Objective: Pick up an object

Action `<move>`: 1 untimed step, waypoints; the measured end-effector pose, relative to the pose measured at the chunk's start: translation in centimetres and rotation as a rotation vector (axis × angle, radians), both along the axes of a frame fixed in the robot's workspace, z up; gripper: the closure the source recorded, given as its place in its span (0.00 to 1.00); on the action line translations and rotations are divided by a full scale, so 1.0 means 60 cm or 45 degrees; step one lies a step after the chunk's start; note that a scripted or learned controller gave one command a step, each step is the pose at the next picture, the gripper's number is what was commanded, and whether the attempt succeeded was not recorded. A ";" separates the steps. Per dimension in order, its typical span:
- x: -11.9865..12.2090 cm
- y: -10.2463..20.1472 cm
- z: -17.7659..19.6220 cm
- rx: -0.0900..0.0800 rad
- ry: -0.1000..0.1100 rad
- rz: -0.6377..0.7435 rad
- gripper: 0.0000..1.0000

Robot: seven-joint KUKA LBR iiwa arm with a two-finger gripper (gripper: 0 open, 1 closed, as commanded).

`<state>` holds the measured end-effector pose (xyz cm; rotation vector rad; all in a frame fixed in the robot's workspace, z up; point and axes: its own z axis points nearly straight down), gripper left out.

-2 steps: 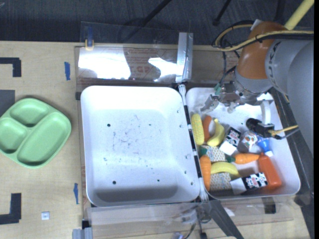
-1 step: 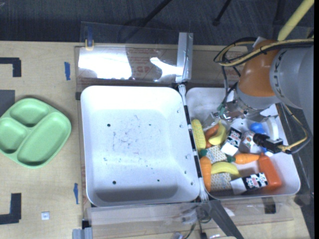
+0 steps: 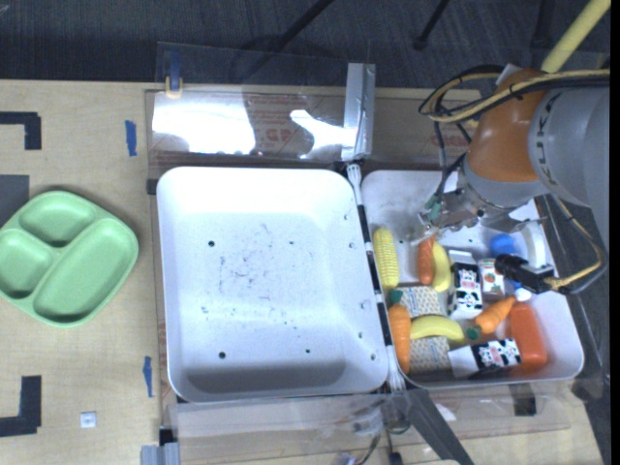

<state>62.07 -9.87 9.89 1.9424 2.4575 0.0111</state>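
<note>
The things to pick from lie heaped in the right-hand shallow white plastic bin [image 3: 567, 329]: a pale yellow ear of corn [image 3: 386, 257] along its left wall, an orange carrot [image 3: 399, 330] below that, a curved yellow banana [image 3: 435, 328] across the middle, a second small banana [image 3: 441, 265] with an orange piece [image 3: 425, 257] beside it, and two black-and-white cow-patterned cartons [image 3: 468, 290]. An orange bottle-shaped toy [image 3: 528, 338] rests near the right rim, with another carrot [image 3: 493, 314] just beside it and a small blue piece [image 3: 504, 244] higher up.

The grey arm with its orange band [image 3: 504, 143] reaches in from the right, its gripper [image 3: 446, 213] low over the bin's upper part, just above the small banana. Whether it is open or closed, I cannot tell from here.

The left white bin [image 3: 184, 197] sits touching the right one. A light green divided plate [image 3: 66, 256] lies on the wooden bench [image 3: 77, 124], well apart to the left.
</note>
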 end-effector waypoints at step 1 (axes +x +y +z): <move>0.014 0.023 0.238 -0.005 0.008 0.466 1.00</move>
